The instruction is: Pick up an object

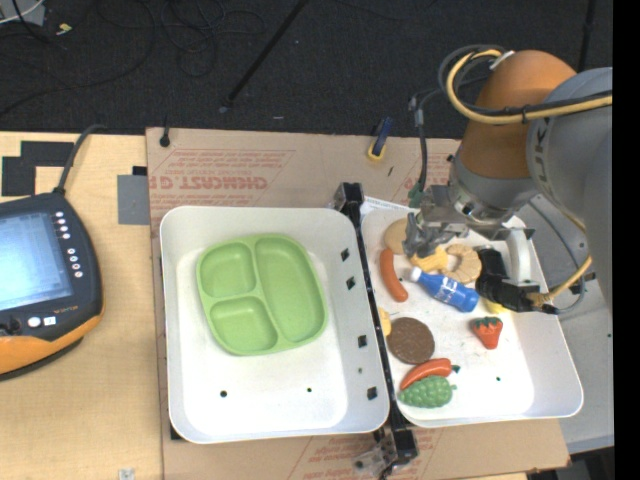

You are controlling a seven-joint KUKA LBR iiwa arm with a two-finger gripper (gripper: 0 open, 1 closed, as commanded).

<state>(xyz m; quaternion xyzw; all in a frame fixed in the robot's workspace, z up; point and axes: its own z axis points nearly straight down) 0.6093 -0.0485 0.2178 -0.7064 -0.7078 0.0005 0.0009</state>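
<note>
**Arm low over the right bin, no catch to report**

A dark floor strewn with cables lies behind the table, which carries a sheet of cardboard and two shallow white bins side by side. At the far left sits a teach pendant with its screen lit.

The left bin contains a green divided tray and little else. The right bin is where our candidates lie: an orange sausage, a blue bottle, a brown round disc, a small red fruit, a red pepper touching a green bunch of grapes, and pale, biscuit-like pieces near the bin's far end.

We see the arm reaching in from the right, its gripper low over the far end of the right bin, just above the pale pieces and close to the bottle's cap. We cannot tell how it is set, and nothing visibly sits in its grasp.

We judge this the reach-and-descend step. The next move calls for settling squarely on one item among close neighbours, then lifting straight up.
</note>
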